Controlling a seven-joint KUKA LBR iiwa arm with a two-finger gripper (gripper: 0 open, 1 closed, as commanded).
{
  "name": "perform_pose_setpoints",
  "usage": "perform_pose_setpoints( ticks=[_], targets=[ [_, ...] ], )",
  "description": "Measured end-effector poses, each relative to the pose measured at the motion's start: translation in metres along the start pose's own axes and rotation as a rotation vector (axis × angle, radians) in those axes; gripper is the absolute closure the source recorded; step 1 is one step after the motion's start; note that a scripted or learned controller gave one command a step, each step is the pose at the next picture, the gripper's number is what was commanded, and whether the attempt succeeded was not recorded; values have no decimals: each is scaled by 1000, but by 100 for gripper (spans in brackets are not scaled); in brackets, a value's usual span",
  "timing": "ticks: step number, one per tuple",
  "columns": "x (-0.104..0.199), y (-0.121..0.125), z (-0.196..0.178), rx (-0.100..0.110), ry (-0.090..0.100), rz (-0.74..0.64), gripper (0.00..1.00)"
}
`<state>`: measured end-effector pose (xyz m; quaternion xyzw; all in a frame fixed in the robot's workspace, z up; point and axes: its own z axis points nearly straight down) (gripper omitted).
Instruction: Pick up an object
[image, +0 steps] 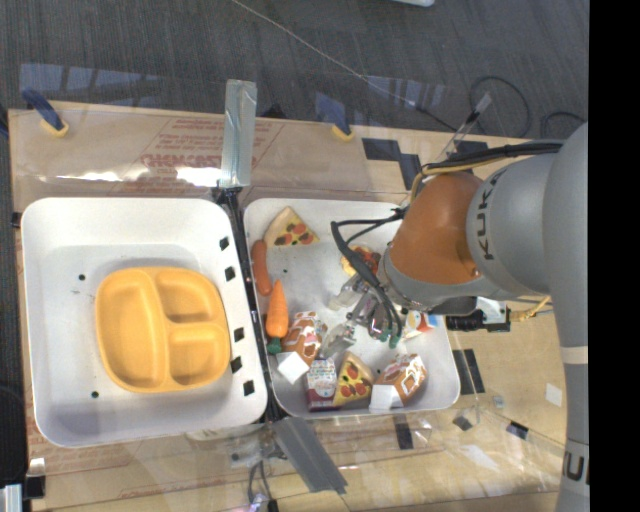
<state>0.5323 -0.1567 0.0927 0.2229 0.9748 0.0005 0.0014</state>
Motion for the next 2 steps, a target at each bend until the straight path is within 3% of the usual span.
perform_pose_setpoints(
  ticks=[1,2],
  targets=[
    [33,37,-2,14,-14,29,0],
    [-25,65,0,3,1,139,0]
  ],
)
